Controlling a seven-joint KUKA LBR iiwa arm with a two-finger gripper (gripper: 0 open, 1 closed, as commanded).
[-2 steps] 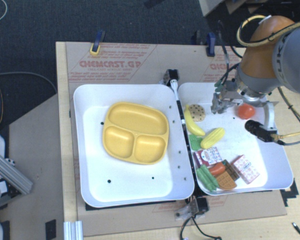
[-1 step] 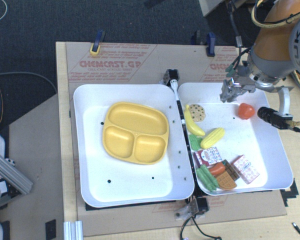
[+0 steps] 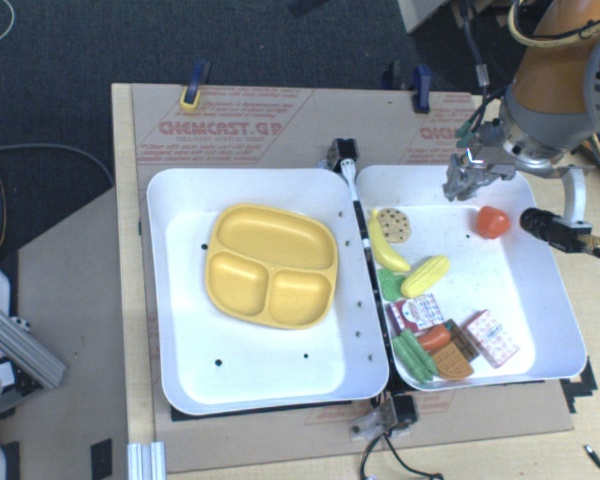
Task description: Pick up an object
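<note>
So the gripper (image 3: 467, 183) hangs over the far end of the right bin (image 3: 550, 298), and honestly I can't tell what state it's in, that bit is just a dark metal blur from this angle. Nothing looks to be hanging from it.

Closest candidate by a mile is the red tomato (image 3: 492, 221): it sits just beside the gripper, a little nearer the camera and slightly toward the arm's side. It's round, so no long axis to line up with, which I'd guess makes it the easy pick.

Everything else is further from the gripper than the tomato. The cookie (image 3: 395, 225) and banana (image 3: 386, 247) lie on the tomato's other side, toward the divider, and the corn (image 3: 425, 274) is below it, lying slantwise. The yellow plate (image 3: 271, 265) sits in the left bin (image 3: 180, 288), well apart from the tomato.
</note>
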